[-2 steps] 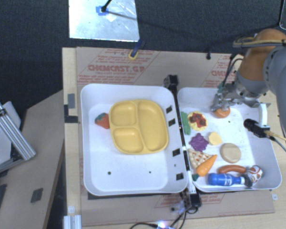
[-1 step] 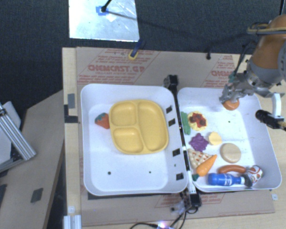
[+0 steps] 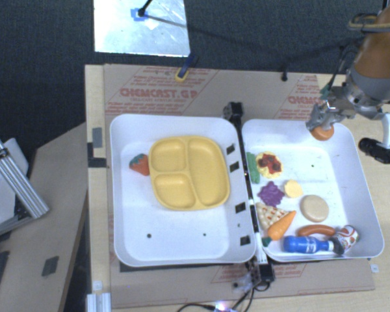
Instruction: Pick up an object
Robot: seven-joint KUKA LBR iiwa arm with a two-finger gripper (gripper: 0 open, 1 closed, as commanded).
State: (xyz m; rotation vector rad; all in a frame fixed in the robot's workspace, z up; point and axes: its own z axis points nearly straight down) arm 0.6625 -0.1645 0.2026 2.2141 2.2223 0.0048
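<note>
Dark carpet surrounds the worktop [image 3: 65, 174], which is covered by brown cardboard printed with red lettering and carries two shallow white bins side by side. At the left bin's [image 3: 127, 239] centre sits a yellow divided plate [image 3: 188, 172], its long axis running roughly left to right, with a small red strawberry toy [image 3: 140, 164] just beside its left edge. The right bin [image 3: 361, 181] holds a cluster of toy food along its left and near sides: a blue bottle [image 3: 305, 244] lying on its side with its long axis along the near wall, a red sausage [image 3: 318, 230] just behind it, an orange carrot [image 3: 281, 225] lying diagonally, a tan round piece [image 3: 314, 207], a purple grape bunch [image 3: 271, 193], a yellow-and-red piece [image 3: 269, 164] and a small yellow lump [image 3: 293, 189]. The grey arm [image 3: 377, 57] with its orange band reaches in at the right bin's far right corner. The gripper [image 3: 324, 123] sits directly over a small orange round object [image 3: 322, 134] at that bin's far edge; whether the jaws are closed on it or released I cannot tell.
</note>
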